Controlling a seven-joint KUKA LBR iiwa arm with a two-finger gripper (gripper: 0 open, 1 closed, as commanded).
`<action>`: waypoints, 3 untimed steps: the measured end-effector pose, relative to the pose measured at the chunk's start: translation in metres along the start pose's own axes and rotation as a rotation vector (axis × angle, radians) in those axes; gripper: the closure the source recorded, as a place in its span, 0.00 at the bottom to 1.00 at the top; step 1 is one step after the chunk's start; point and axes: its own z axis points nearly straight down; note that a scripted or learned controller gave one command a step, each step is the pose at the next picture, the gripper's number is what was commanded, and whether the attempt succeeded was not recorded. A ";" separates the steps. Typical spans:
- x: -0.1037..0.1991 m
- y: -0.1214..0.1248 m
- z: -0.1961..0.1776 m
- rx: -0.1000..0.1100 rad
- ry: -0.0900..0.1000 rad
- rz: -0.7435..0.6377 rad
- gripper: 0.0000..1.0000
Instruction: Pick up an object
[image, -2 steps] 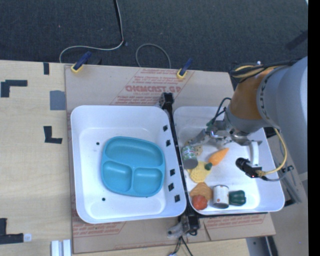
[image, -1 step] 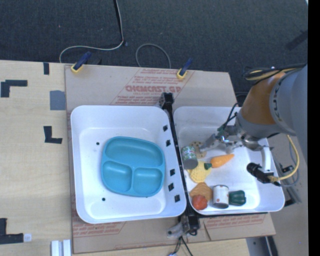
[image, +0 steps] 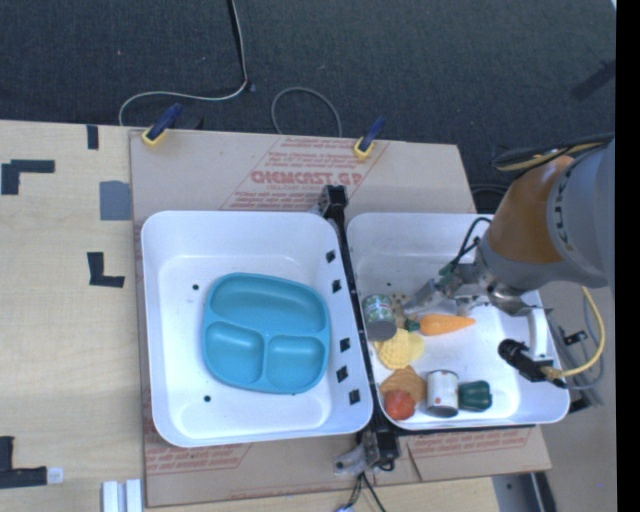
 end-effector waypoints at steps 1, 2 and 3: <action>-0.056 0.007 -0.113 0.003 -0.006 0.001 0.00; -0.033 0.002 -0.011 0.023 0.004 -0.002 0.00; 0.012 0.003 0.001 0.006 -0.003 -0.002 0.00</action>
